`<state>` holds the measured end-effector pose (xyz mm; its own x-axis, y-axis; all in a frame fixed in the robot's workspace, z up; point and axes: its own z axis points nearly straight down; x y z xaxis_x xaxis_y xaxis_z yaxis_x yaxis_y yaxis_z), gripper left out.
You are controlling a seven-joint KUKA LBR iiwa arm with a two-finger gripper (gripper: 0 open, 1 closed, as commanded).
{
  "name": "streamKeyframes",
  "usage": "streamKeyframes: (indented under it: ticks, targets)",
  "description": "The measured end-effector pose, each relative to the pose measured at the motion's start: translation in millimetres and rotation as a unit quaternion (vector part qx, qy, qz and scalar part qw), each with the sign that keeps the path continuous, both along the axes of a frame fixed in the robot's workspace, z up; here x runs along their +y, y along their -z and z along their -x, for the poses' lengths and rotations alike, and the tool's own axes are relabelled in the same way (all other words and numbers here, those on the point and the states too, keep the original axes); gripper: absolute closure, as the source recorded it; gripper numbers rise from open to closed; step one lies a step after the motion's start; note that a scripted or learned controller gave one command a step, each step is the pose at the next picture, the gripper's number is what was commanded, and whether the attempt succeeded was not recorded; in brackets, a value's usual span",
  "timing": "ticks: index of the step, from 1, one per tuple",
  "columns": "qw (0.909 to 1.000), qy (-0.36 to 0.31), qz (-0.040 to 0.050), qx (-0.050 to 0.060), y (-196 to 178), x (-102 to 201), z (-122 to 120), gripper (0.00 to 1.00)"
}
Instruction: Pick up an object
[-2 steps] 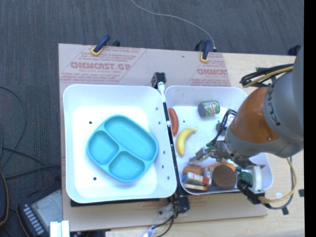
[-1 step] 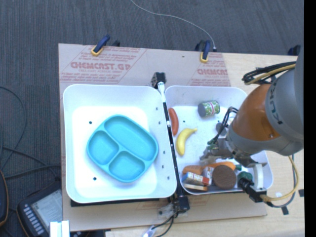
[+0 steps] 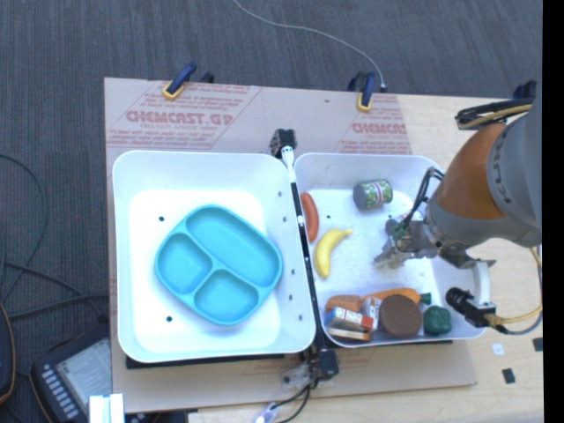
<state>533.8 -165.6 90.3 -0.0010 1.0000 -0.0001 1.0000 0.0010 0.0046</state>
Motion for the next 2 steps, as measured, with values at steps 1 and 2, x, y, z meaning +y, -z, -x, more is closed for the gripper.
streamKeyframes:
  ticks: [1,2]
  targets:
    - [1.0000,0.001,0.0004,0.003,-26.9,-11.0,40.2,1.00]
    - [1.0000,0.001,0.0003,0.003,-26.8,-10.9,40.3,0.00]
